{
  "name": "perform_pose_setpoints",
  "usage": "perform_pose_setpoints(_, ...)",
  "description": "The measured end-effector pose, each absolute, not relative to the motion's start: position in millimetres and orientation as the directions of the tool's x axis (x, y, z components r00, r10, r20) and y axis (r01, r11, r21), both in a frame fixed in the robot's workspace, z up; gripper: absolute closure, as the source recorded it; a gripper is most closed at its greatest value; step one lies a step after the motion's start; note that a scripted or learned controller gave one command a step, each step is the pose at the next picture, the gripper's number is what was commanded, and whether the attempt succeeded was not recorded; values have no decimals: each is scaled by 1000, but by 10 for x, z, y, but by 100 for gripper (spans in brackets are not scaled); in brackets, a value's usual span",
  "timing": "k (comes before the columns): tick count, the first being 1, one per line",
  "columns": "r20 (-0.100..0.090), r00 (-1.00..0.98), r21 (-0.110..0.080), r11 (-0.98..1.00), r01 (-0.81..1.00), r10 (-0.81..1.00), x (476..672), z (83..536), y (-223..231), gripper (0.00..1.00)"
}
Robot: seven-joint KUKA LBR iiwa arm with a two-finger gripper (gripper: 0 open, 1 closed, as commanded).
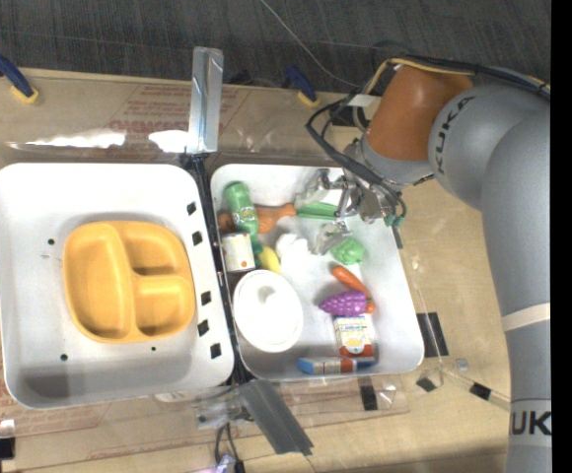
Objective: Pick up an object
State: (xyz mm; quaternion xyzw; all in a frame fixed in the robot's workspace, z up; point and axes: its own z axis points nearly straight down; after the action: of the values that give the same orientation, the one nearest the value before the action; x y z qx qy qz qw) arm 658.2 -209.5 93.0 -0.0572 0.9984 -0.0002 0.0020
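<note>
Your gripper (337,217) sits low in the upper part of the right bin (407,304), reaching in from the right under the arm's orange band (409,116). You cannot tell from this view whether it is wide or narrow, and nothing shows clearly held in it.

The objects crowd around it. Just below the gripper lies a green leafy toy (348,251), close enough that it may be touching. Below that come a carrot (348,278) and then purple grapes (346,304), each a step further toward the near wall. A small carton (354,336) lies beneath the grapes, and a blue marker (327,366) rests along the bin's near edge.

To the gripper's left you have a green bottle (240,208) near the divider, a small can (238,252) just under it, and a yellow piece (270,259) beside the can. A white bowl (266,310) fills the lower left corner of that bin, well apart from the gripper.

The left bin (20,264) holds a yellow divided tray (128,280), on the far side of the divider.
</note>
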Motion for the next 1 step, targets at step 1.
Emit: perform_pose_setpoints(1,-11,-993,-4,993,-121,-121,6609,1066,-2084,100)
